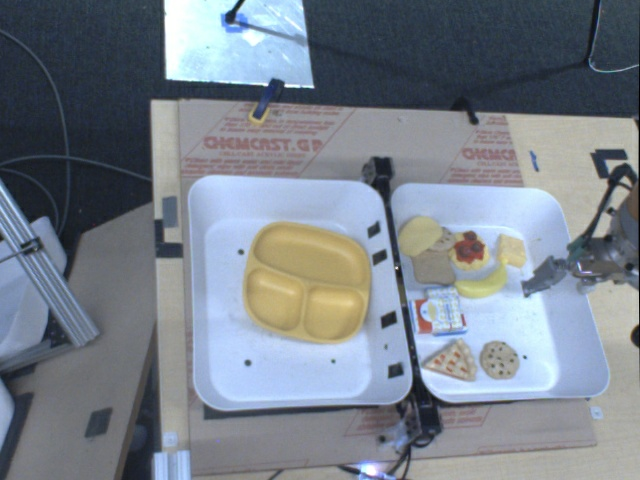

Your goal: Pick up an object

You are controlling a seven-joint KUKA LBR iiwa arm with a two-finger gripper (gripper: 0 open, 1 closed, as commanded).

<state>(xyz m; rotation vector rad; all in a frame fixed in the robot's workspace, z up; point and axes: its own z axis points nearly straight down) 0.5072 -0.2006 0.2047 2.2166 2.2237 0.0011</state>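
The right bin (575, 318) holds several toy foods. A yellow banana (482, 285) lies near the middle, with a cheese block (512, 250) behind it and a red-and-yellow piece (470, 251) to its left. Further left are a brown bread slice (435, 266) and a pale yellow round piece (420, 234). A small carton (438, 314), a pizza slice (450, 360) and a cookie (498, 359) lie toward the front. My gripper (535, 283) reaches in from the right, low over the bin floor just right of the banana and below the cheese, with nothing visibly in it.
The left bin (215, 298) bears a yellow divided plate (305, 280). A black divider with clips (395, 268) runs between the bins. Cardboard (300, 138) lies under both. A metal frame (40, 268) stands at the far left.
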